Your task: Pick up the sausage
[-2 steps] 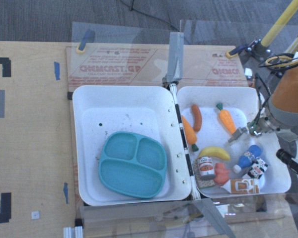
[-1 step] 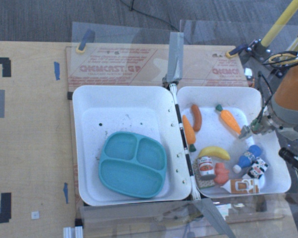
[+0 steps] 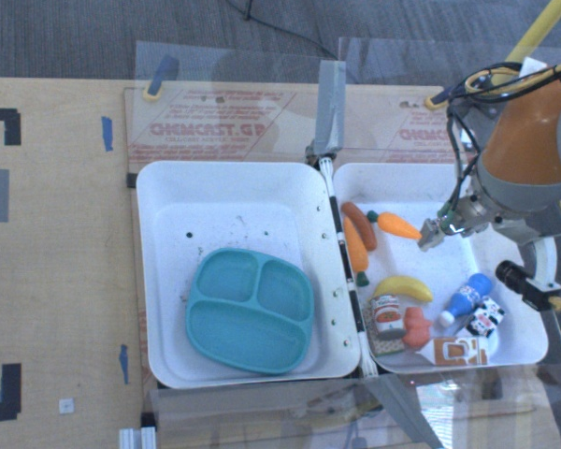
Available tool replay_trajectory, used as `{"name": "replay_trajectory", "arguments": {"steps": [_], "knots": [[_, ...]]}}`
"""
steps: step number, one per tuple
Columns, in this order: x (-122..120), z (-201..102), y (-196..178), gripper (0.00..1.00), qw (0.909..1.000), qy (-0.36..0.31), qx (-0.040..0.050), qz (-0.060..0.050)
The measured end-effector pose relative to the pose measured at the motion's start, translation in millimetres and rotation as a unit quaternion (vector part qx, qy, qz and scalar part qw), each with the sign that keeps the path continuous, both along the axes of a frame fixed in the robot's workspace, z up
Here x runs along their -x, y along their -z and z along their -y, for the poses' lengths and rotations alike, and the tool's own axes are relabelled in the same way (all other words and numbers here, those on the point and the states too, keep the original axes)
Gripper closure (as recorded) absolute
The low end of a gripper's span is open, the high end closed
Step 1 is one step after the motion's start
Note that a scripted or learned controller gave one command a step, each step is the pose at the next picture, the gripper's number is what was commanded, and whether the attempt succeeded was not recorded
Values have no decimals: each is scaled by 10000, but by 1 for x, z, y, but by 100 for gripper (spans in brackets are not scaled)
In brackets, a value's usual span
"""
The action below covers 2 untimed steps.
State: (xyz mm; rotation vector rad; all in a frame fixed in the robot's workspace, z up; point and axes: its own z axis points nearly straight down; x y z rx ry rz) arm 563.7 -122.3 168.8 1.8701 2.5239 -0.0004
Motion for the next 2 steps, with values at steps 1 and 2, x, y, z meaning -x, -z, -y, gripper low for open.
{"name": "replay_trajectory", "arguments": {"steps": [1, 2], "knots": [[-12, 5, -91, 100, 10000, -88, 3, 4], [-12, 5, -90, 0, 10000, -88, 2, -1]]}}
